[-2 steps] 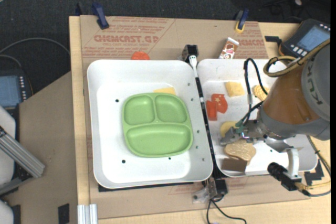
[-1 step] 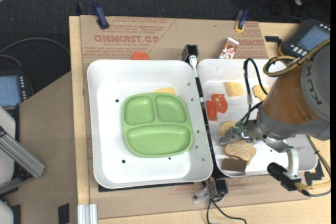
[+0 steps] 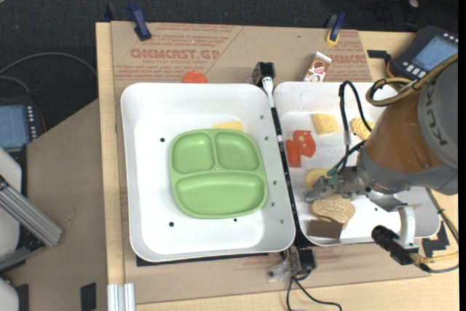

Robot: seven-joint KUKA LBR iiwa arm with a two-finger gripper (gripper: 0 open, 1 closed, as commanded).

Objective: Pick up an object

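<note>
The right bin (image 3: 291, 95) holds several small items. There is a yellow cheese block (image 3: 325, 124), a red pepper piece (image 3: 300, 146), a small yellow piece (image 3: 315, 176), a tan round biscuit (image 3: 333, 210), a brown block (image 3: 324, 229) and a ridged yellow chip (image 3: 359, 129). My gripper (image 3: 320, 190) is low in this bin, between the small yellow piece and the biscuit, and it seems to touch both. The grey arm with its orange band (image 3: 397, 138) covers the bin's right half.
The left bin (image 3: 145, 156) carries a green divided plate (image 3: 217, 172) with a pale yellow slice (image 3: 230, 126) at its far edge. A small carton (image 3: 317, 68) and an orange disc (image 3: 194, 78) lie on the bench behind the bins. A black divider (image 3: 279, 149) separates the bins.
</note>
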